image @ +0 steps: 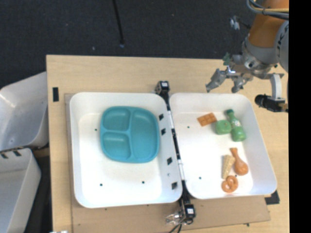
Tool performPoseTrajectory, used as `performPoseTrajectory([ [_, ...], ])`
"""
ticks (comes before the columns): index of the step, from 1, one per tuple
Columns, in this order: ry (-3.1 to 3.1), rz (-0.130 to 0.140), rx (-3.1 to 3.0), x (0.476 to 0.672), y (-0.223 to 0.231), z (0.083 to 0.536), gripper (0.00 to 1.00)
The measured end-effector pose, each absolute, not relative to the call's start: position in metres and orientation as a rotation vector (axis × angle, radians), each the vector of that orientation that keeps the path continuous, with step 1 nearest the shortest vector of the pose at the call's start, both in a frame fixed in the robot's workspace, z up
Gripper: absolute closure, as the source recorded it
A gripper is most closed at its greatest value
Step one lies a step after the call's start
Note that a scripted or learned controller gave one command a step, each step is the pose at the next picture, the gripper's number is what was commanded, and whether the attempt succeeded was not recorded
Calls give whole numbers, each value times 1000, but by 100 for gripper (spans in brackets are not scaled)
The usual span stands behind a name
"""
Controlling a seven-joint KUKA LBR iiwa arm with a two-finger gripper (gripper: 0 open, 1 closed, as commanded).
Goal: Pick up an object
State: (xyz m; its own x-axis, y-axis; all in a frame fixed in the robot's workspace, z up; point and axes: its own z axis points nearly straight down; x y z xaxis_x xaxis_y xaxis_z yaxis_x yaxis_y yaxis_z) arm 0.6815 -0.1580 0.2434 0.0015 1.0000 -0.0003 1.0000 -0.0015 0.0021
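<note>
My gripper (225,83) hangs above the far edge of the right bin (204,186), its two fingers spread apart with nothing between them. In that bin lie an orange cracker (207,119), a green bottle (236,125) beside a green round piece (223,127), a tan corn piece (227,165), an orange drumstick (239,163) and an orange pretzel (230,184). All of them sit nearer to the camera than the gripper. The cracker is the closest one to it.
The left bin (87,188) holds a teal divided plate (130,133). A black clamp (162,87) sits at the far end of the seam between the bins. White containers (19,125) stand off the bench to the left.
</note>
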Motion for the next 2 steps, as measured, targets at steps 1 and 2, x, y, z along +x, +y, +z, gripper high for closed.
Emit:
performPoseTrajectory([
  [1,2220,-6,2222,681,-168,185,0],
  [2,2217,-5,2223,681,-174,142,0],
])
